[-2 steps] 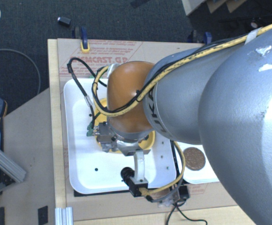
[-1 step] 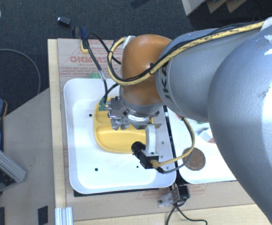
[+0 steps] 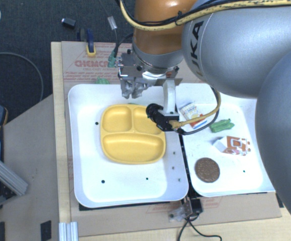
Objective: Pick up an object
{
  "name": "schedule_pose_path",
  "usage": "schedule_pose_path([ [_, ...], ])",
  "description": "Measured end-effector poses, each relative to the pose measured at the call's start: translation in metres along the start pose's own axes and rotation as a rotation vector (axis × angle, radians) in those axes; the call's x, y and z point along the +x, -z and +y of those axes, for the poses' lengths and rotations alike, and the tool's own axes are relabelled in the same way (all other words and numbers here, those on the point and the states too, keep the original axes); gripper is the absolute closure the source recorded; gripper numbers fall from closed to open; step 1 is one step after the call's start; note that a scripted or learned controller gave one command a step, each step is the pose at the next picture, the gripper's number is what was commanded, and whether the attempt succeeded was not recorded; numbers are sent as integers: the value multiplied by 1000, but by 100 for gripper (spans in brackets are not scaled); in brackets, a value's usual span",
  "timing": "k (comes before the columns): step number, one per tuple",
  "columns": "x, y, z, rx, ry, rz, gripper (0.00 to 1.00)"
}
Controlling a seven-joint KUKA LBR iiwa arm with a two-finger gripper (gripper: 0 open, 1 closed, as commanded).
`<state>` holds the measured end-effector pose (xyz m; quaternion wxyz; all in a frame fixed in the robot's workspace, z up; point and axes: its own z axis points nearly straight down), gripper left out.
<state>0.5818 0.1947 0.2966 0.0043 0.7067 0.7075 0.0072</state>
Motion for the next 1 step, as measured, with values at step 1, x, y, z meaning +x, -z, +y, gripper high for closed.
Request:
schedule_pose_path([
  [1,32,-16,-75,25,5,-4,100],
])
